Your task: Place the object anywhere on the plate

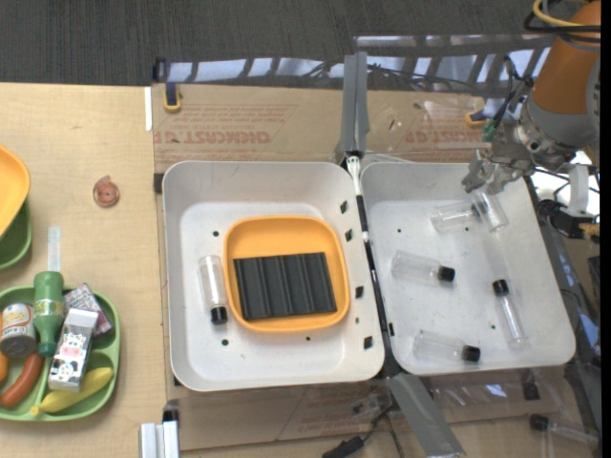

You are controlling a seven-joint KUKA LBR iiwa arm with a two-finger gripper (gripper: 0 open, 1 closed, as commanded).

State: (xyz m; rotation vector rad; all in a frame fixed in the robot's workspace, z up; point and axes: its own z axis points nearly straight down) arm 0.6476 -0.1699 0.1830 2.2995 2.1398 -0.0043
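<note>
gleaming clear vials [417,269] beside ribbed orange plate [285,274]

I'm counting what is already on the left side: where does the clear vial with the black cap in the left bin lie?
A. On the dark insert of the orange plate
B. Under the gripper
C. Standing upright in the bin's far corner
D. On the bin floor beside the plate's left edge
D: the vial lies flat on the left bin floor, just left of the orange plate.

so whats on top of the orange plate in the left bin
A dark ribbed slab lies flat on the orange plate, covering its middle, so the plate's surface beneath is hidden. A clear vial lies beside the plate.
</note>
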